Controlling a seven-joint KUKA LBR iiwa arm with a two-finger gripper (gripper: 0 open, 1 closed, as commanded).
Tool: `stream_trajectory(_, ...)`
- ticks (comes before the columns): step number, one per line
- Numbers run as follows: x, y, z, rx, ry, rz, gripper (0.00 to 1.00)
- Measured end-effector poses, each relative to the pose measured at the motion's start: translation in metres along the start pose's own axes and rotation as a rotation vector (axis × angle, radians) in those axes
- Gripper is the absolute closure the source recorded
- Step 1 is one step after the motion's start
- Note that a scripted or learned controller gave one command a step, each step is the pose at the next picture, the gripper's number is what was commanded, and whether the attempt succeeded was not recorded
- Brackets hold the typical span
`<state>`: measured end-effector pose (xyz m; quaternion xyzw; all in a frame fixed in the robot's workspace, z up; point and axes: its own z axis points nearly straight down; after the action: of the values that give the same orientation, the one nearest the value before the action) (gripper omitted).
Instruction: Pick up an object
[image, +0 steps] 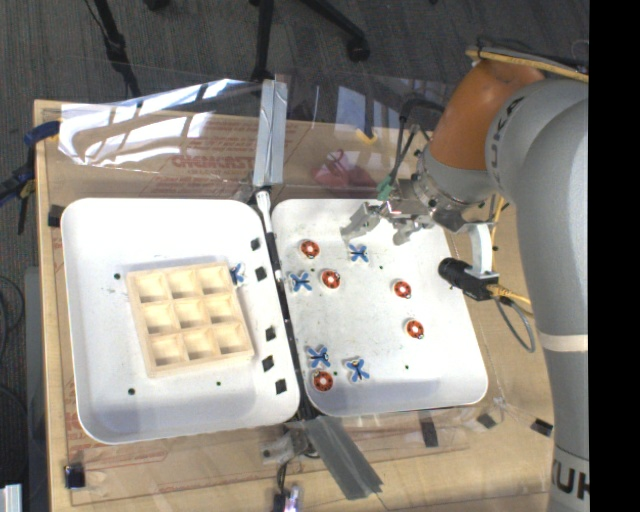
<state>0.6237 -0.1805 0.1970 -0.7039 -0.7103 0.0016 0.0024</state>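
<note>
Hand (385, 224) hovers over right bin's (455, 385) far edge, fingers spread, gripping nothing. Red rings (329, 280) and blue crosses (300, 282) lie scattered below it. Left bin (90, 400) holds a wooden grid tray (188, 317). Wooden worktop (200, 465); dark carpet (60, 50) beyond.

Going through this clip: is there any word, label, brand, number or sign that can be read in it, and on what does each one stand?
Reddish print on the bench board behind the two bins, under a clear glossy sheet: too faint and washed out by glare to read.
Dark letters at the arm's base, lower right: cut off by the frame edge, not readable as a word.
No other text can be made out.
</note>
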Motion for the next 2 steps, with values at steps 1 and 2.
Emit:
stream_trajectory(1, 0.007, 0.035, 0.103, -0.006, -0.002, -0.165, 0.00)
stream_trajectory(2, 0.008, 0.036, 0.092, -0.006, -0.003, -0.172, 1.00)
